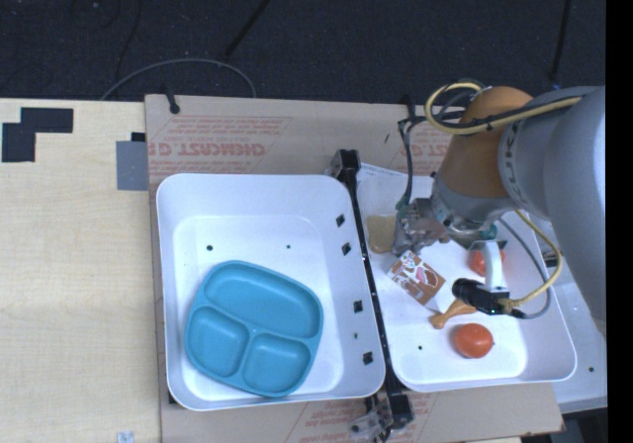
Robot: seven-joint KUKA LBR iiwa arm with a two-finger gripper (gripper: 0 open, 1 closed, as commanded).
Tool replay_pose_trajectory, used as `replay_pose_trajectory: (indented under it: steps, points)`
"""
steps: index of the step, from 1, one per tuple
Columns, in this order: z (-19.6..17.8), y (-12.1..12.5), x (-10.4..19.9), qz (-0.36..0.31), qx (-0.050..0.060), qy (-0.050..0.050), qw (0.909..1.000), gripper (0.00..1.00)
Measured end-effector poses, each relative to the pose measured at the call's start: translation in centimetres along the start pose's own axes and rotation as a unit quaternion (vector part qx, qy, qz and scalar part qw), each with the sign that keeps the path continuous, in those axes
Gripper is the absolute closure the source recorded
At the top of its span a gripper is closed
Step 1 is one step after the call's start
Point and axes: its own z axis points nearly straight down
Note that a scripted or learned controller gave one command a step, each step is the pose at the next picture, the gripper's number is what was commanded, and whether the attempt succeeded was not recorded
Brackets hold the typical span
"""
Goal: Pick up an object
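My gripper (409, 245) hangs low over the left part of the right bin (550, 360), with the arm reaching in from the right. Directly beneath and touching its tip lies a small red and white packet (420, 278). A tan flat piece (380, 231) rests just left of the gripper, against the bin's left wall. Further front in the bin, a red tomato-like ball (473, 340) sits beside a tan wooden stick (451, 313). Partly hidden behind the wrist is a red and white object (487, 261).
The left bin (183, 204) holds a blue divided plate (254, 327). A black divider (358, 263) runs between the two bins. Cardboard lies under both bins, and the wooden bench top spreads to the left.
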Motion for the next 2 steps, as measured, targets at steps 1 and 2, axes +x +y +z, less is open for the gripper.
replay_pose_trajectory:
  steps: [1,2]
  points:
    - [-4.1,-0.1,0.0,-0.001,-0.002,-0.001,1.0,1.0]
    - [-9.2,-0.7,-0.8,0.0,-0.002,-0.001,1.0,1.0]
